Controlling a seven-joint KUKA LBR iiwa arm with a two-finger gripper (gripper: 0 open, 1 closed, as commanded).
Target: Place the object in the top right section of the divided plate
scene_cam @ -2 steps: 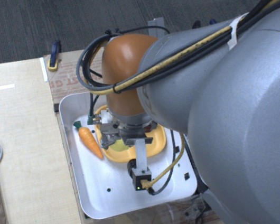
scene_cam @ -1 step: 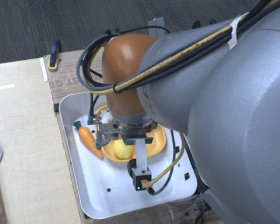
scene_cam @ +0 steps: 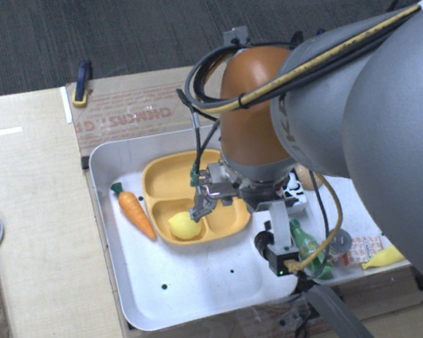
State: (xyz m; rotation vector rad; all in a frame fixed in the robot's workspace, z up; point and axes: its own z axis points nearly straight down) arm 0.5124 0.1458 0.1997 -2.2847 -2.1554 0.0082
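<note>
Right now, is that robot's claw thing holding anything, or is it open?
Gripper: cannot be told from this view. It sits over the yellow divided plate, right beside the lemon, with nothing visibly held.

Dark carpet floor (scene_cam: 128,17) beyond a pale wooden bench (scene_cam: 37,235)

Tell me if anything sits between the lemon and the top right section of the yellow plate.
The lemon lies in the lower left section of the divided plate. The gripper and the arm's wrist hang over the plate's right side, covering that section, so whether anything lies in it can't be seen.
</note>
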